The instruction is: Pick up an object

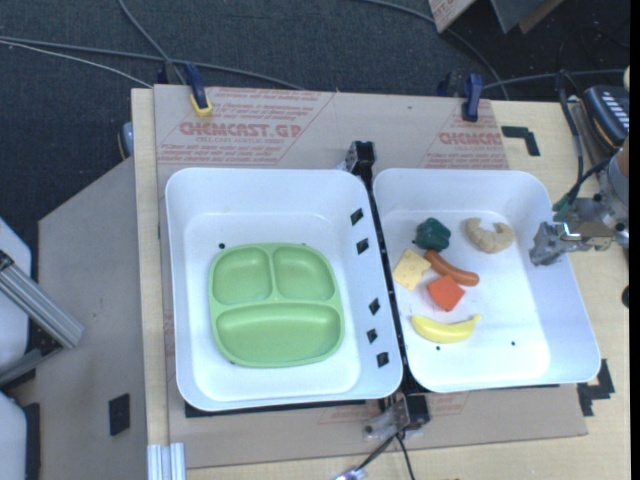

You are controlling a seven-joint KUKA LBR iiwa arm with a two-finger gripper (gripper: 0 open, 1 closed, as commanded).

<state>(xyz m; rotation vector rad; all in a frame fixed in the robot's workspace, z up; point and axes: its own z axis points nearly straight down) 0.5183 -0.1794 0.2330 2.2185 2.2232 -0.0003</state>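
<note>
**Gripper at the right rim, toy food to its left**

The gripper (pixel 548 245) sits over the right edge of the right bin (pixel 560 308), reaching in from the right side of the view. Whether it is spread wide or closed cannot be told at this size and angle; nothing is seen between its tips.

The things to pick lie in a loose cluster in the left half of that same bin, apart from the gripper. Nearest to it is a tan bread piece (pixel 488 235), lying to the gripper's left at about the same height in the view. Further left is a dark green vegetable (pixel 433 233). Below that, a yellow cheese wedge (pixel 411 269) lies beside an orange-red sausage (pixel 452 268), and a red-orange block (pixel 446 293) sits just under the sausage. A yellow banana (pixel 445 328) lies lowest in the group.

The left bin (pixel 185 298) holds a green divided plate (pixel 276 303), well apart from the gripper.
</note>
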